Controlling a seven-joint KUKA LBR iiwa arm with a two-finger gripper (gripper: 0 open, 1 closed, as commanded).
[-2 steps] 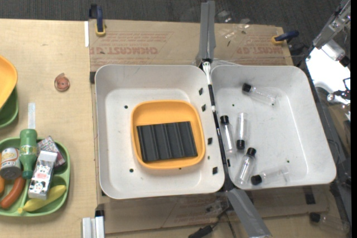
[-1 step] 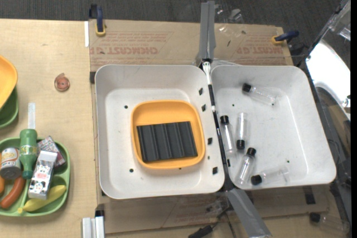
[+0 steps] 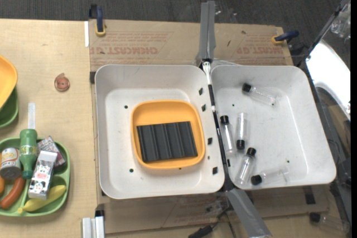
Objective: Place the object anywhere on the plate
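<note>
An orange square plate [image 3: 167, 108] lies in the middle of the left white bin [image 3: 114, 136]. A black ribbed rectangular block [image 3: 167, 140] rests flat on the plate and covers most of its lower half. In the right white bin [image 3: 298, 120] lie several clear vials with black caps: one near the back [image 3: 258, 93], two along the left wall [image 3: 240, 130], and two near the front [image 3: 246, 163].
A green tray [image 3: 58, 198] of toy food sits on the wooden table at the front left, with an orange dish [image 3: 5, 83] behind it and a small pink piece [image 3: 62, 82]. A pale part of the arm [image 3: 330, 72] stands at the right edge.
</note>
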